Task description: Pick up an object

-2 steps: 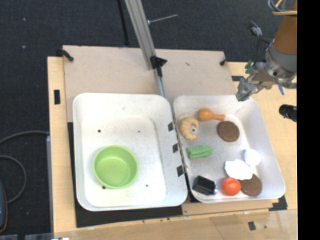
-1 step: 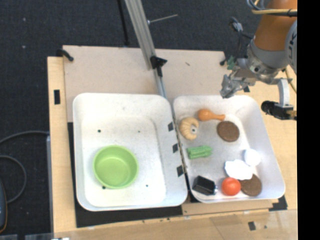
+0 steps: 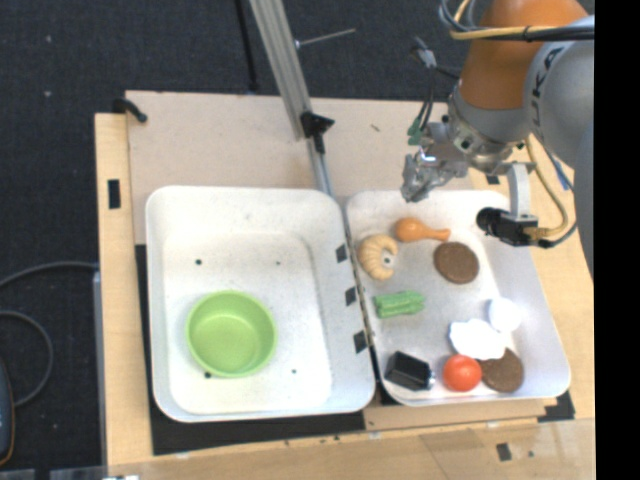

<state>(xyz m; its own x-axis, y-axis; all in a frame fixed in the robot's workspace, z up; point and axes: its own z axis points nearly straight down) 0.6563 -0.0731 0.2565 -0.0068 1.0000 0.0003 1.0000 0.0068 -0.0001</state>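
Resting on a tan bench, two white bins, dark floor.

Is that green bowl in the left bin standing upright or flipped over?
Upright. The green bowl shows its open mouth and hollow inside to the camera, sitting on the floor of the left bin, with nothing visible inside it.

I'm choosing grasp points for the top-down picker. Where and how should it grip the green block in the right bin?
Grip the green block across its short width, near the middle, coming straight down. It lies flat with its long axis running left-right, and bare bin floor shows along both long sides. Its left end sits near the bin wall, so avoid gripping lengthwise.
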